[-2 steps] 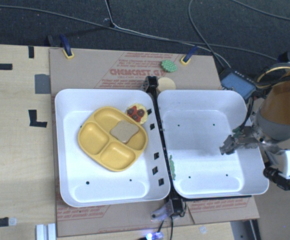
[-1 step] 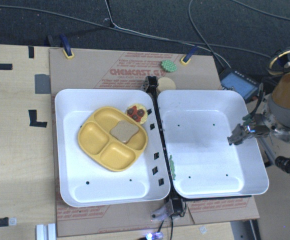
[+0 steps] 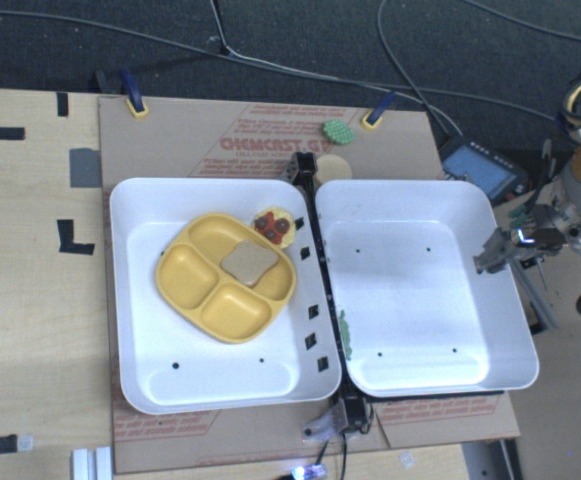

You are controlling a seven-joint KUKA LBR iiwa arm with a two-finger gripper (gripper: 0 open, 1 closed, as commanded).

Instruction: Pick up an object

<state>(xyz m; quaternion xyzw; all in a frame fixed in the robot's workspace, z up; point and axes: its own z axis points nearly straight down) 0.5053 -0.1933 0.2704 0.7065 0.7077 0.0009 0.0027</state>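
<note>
A yellow divided plate (image 3: 226,276) lies in the left bin (image 3: 140,368). A flat tan square piece (image 3: 249,262) rests on the plate's middle. A small red and dark object (image 3: 274,226) sits at the plate's upper right rim. A small green item (image 3: 344,329) lies against the left wall of the right bin (image 3: 420,368). My gripper (image 3: 513,245) hangs at the right bin's right rim, far from all of these things. Nothing is visible in it.
A green dotted object (image 3: 338,130) and a pale disc (image 3: 334,166) lie on the cardboard behind the bins. Blue clamps (image 3: 133,95) hold the cardboard's back edge. Cables cross the dark floor beyond. A blue-screened device (image 3: 482,168) sits at the back right.
</note>
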